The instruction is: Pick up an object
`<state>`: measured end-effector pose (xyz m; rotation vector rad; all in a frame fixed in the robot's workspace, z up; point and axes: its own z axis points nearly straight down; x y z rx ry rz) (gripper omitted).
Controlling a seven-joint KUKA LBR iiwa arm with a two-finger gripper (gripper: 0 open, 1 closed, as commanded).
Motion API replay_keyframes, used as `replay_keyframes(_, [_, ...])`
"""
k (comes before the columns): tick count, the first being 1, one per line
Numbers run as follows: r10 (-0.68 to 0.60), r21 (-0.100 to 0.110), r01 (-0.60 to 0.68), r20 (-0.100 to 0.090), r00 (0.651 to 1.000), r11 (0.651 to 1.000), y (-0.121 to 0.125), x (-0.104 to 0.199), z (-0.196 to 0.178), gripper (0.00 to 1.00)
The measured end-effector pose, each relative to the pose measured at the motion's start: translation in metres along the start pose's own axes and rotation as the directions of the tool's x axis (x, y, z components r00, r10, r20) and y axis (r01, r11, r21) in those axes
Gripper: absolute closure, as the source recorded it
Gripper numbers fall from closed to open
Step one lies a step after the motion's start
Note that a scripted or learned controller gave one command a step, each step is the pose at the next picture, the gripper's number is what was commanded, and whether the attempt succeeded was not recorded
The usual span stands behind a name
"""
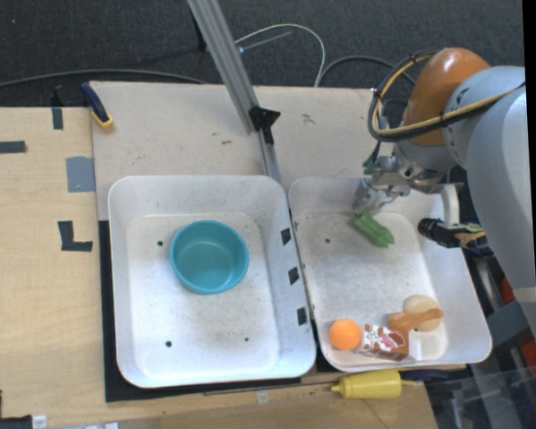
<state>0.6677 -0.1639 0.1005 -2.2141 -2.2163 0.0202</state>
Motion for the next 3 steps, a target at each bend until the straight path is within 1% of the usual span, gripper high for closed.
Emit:
replay_keyframes(1, [0.0, -0.019, 0.0, -0.002, 1.0, 1.0, 0.005, 0.0, -0.044, 1.0])
replay_keyframes(2, [-0.001, -0.02, 0.001, -0.001, 1.0, 1.0, 0.006, 0.0, -0.098, 1.0])
replay_keyframes(3, [-0.006, -0.016, 0.006, -0.004, 1.0, 1.0, 0.007, 0.057, -0.112, 1.0])
